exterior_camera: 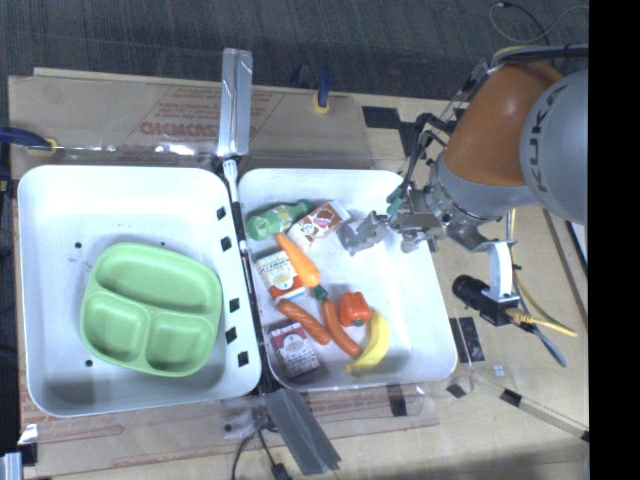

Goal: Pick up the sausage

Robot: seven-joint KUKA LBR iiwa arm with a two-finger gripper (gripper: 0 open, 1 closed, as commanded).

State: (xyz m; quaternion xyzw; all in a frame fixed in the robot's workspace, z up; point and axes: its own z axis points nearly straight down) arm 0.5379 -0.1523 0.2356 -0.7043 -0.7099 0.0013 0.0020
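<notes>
Sausage (303,322) lies in the right bin (420,353), near the bin's front edge, slanting between a small packet (294,351) and a second reddish piece (340,330) that looks nearly the same. This likeness is the first danger, I think: the gripper (362,232) could come down on the wrong piece. It hangs over the middle of the right bin, toward the back edge, and nothing is between its fingers; whether they are spread or pressed together I cannot tell.

The second danger is the crowding. A carrot (299,257) lies just behind the sausage, a red pepper (353,308) and a banana (374,342) are close on the right side, and a fingertip could land on a neighbour and push the sausage away, or take two things together.

For moving there is open room: the right part of the right bin's floor is bare, so the arm can descend from there. The wall between the two bins is near the sausage on the left, so less room is on this side. The left bin (60,198) holds a green tray (150,308).
</notes>
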